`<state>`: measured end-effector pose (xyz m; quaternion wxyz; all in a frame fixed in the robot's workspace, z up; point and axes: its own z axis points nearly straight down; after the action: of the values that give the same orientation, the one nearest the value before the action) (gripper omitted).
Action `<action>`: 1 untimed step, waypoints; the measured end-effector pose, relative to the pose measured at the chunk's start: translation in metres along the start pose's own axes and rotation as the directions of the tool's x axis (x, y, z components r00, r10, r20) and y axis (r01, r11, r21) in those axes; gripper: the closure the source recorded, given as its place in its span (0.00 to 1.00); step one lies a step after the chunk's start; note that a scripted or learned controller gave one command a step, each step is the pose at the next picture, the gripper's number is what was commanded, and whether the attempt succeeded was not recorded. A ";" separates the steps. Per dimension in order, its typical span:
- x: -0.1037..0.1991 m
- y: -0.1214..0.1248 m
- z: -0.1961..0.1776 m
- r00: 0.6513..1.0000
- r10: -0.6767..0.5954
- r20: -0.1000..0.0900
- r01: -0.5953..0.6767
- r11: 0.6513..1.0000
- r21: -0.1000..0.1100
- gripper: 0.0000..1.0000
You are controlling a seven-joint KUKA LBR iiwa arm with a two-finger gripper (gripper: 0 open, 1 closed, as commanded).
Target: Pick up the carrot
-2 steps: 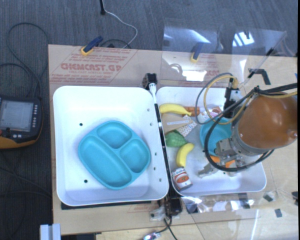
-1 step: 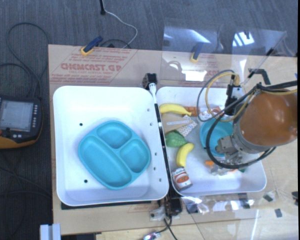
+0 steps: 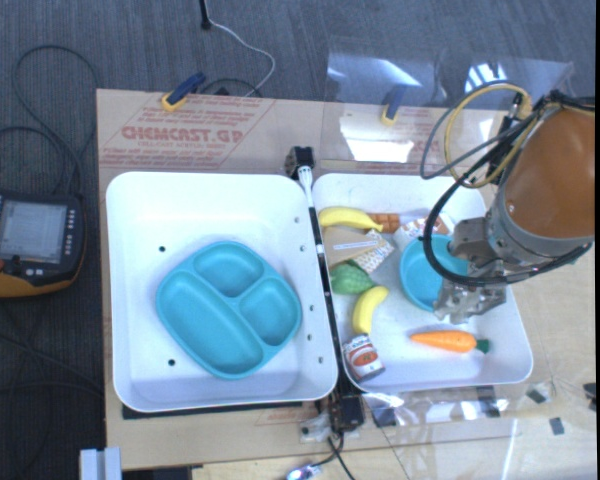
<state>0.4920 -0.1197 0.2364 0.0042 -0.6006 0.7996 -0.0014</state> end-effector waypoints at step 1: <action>0.001 0.001 0.002 1.000 0.002 0.001 -0.002 1.000 -0.005 0.00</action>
<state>0.4910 -0.1199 0.2343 0.0029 -0.6000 0.8000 0.0008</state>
